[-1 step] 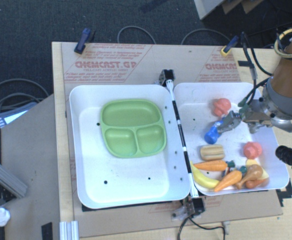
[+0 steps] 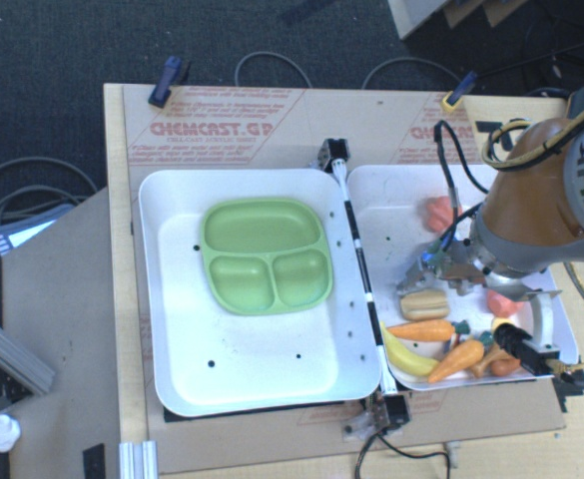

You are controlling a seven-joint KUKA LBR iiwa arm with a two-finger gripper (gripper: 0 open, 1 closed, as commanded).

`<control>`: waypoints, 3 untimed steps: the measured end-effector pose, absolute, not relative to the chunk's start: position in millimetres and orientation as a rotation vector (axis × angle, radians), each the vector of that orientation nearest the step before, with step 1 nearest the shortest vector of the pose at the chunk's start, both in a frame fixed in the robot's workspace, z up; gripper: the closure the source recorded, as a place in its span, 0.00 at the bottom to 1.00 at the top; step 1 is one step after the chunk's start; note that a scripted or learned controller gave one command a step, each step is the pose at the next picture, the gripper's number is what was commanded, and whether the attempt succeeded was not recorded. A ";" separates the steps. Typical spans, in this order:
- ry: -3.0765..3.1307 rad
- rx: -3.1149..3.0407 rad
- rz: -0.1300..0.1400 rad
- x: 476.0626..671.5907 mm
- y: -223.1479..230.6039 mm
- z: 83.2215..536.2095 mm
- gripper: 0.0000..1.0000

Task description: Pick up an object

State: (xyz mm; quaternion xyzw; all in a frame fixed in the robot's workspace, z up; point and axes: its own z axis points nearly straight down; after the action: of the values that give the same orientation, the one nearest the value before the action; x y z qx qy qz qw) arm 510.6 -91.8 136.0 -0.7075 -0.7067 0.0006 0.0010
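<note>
right bin (image 2: 391, 183): 1 bun (image 2: 423, 300), 2 carrots (image 2: 427, 331), 1 banana (image 2: 409, 357), 1 pink piece (image 2: 438, 214) far | gripper (image 2: 433, 267) just above bun, jaw state cannot tell | left bin (image 2: 172, 367): 1 green divided plate (image 2: 267, 254)

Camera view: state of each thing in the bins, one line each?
green divided plate: flat in the left bin, nothing on it
end effector: low in the right bin, above the bread roll
bread roll: lying loose
carrots: lying flat
banana: against the front wall
pink item: resting apart
</note>
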 end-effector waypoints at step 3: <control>-2.224 -2.221 -0.003 662.8 -96.8 85.1 0.00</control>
State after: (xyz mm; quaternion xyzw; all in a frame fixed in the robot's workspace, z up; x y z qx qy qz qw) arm 662.8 -96.8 85.1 -0.7067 -0.7075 -0.0009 -0.0008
